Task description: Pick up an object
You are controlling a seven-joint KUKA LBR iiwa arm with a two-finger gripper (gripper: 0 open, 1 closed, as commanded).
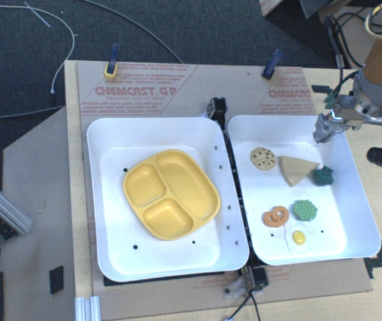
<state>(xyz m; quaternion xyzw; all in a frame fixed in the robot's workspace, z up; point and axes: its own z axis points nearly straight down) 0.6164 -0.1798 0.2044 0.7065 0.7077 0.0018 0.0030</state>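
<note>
The right bin [358, 199] holds several small toy foods. A speckled cookie [263, 158] lies at its far left, with a tan wedge [298, 169] and a dark green piece [323, 176] beside it. Nearer the front lie an orange ring [276, 216], a light green bumpy ball [305, 210] and a small yellow piece [298, 238]. My gripper [322, 131] hangs over the bin's far right corner, above and behind the wedge and the dark green piece, apart from both. Nothing shows in its grasp.
The left bin [104, 179] holds a yellow three-compartment tray [170, 192]. A black clip [217, 107] sits at the far end of the seam between the bins. Two blue clamps [113, 60] [271, 64] grip the cardboard base's far edge. Cables hang by the arm at the right.
</note>
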